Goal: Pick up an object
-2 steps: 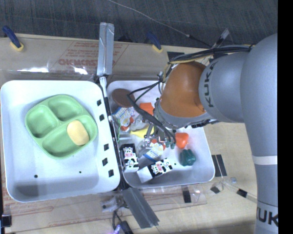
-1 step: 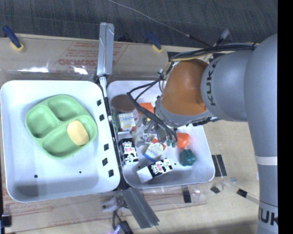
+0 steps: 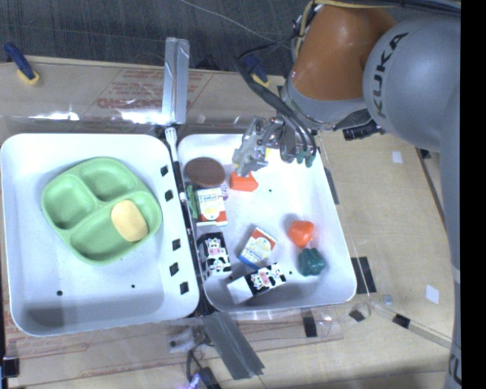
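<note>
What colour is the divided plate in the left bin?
Light green; the divided plate shows best in the camera view, with a yellow item in one compartment.

"KUKA" on the grey arm (image 3: 405, 71)

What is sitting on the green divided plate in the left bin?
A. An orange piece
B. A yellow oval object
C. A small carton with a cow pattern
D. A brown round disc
B: a yellow oval object lies in the lower right compartment of the green divided plate, while the brown disc, cartons and orange pieces lie in the right bin.
</note>
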